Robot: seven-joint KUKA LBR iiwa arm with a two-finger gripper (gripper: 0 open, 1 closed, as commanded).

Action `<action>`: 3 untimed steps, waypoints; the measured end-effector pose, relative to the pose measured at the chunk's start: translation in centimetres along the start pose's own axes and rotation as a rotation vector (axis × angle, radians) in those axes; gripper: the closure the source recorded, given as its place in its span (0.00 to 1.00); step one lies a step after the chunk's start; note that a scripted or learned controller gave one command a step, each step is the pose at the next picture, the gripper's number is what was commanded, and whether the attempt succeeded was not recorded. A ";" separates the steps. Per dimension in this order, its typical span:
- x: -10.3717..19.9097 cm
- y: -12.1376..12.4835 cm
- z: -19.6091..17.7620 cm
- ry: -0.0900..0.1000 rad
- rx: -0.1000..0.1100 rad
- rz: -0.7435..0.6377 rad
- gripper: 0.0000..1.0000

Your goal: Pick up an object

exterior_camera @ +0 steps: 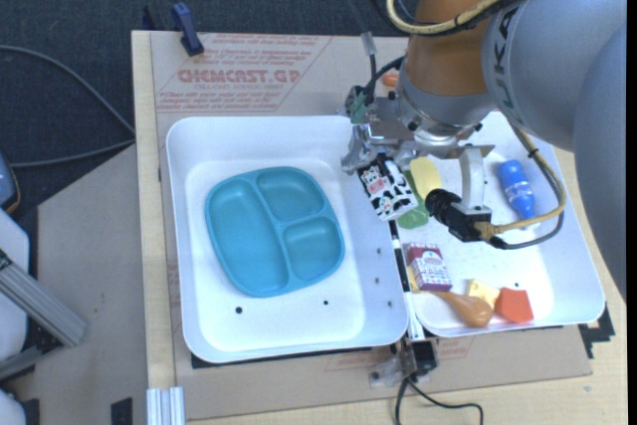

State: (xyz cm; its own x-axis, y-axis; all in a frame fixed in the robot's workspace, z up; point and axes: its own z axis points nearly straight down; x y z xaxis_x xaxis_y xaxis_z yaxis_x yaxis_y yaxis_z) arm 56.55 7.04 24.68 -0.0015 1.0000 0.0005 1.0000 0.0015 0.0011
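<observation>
My gripper (379,152) hangs under the orange-banded wrist at the left edge of the right bin (577,264), near the wall between the two bins. A black-and-white patterned item (387,190) lies directly below and touching the gripper's tip; I cannot tell whether it is held. Beside it lie a yellow object (425,177) and a small green piece (413,212). A blue bottle (515,186) lies further right. Toward the bin's front are a dark red box (426,267), a tan pear-shaped item (469,307), a yellow block (484,291) and an orange block (515,305).
A blue divided plate (276,228) lies in the left bin (189,154). The arm's grey body covers the right bin's far right part. A black cylinder on a cable (455,215) hangs from the wrist over the bin's middle. A blue clip (186,27) sits at the board's back edge.
</observation>
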 end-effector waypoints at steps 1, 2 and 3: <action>6.2 -1.5 3.6 0.000 0.005 0.000 1.00; -1.3 2.3 -7.9 -0.001 -0.001 0.002 1.00; -7.4 5.0 -1.7 -0.001 0.004 0.003 1.00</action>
State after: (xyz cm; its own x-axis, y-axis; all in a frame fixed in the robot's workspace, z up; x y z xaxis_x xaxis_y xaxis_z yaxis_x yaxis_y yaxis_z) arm 61.53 -0.33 26.37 0.0010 1.0000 -0.0007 1.0000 -0.0010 -0.0025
